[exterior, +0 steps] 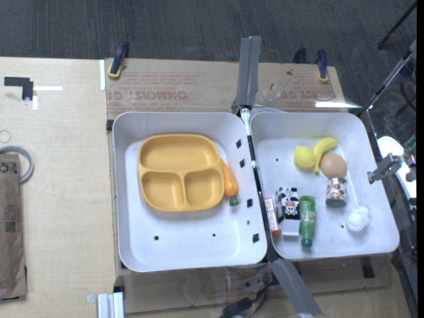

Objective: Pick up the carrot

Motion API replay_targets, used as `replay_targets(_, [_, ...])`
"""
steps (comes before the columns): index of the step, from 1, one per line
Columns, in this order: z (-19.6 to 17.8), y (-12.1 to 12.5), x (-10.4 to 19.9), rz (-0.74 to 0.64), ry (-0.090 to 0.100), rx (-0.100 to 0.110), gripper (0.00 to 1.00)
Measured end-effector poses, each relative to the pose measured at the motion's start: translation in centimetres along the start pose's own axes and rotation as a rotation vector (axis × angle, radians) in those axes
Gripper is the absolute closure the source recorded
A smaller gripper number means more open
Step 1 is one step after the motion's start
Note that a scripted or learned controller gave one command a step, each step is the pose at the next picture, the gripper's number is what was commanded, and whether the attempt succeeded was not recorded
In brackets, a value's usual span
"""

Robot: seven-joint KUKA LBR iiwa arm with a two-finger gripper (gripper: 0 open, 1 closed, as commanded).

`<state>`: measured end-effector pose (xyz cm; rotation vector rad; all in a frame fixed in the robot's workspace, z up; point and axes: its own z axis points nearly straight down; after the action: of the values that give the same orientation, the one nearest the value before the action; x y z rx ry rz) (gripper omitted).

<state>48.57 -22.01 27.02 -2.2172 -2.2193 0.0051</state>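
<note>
Carrot (230, 180) lies in the left bin (132, 244), snug against the 3 o'clock edge of the yellow divided plate (180, 172), green tip pointing toward 6 o'clock. Over in the right bin (377, 244) sit a lemon (304, 157), banana (324, 150), green bottle (307, 220), a small can (336, 191) and a white ball (358, 219). Tool (391, 165) hangs at the right bin's 3 o'clock rim, well apart from the carrot; cannot tell how its grip stands
</note>
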Motion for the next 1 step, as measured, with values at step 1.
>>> replay_targets(1, [9.66, -0.78, 0.23, -0.014, 0.000, -0.003, 0.00])
